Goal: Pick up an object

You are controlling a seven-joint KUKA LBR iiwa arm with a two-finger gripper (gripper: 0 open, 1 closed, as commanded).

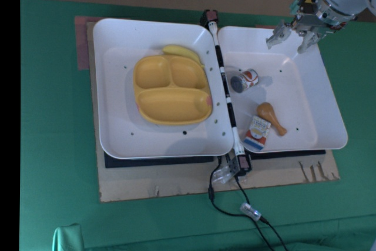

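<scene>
We see the gripper (pixel 292 39) in the upper right of the frame, fingers spread wide with nothing between them, hanging over the top edge of the right bin (pixel 317 76). We judge it sits there high and clear because no target is engaged yet. Pickable things lie lower in that bin: a small can (pixel 244 79) on its side near the divider (pixel 224 88), a chicken drumstick toy (pixel 271 117) toward centre, and a small carton (pixel 258 131) just beside it, apparently touching. All loose and apart from the walls, so open to a top grasp. In the left bin (pixel 114 91) a yellow divided tray (pixel 171 90) lies flat, with a banana (pixel 182 52) against its upper rim
</scene>
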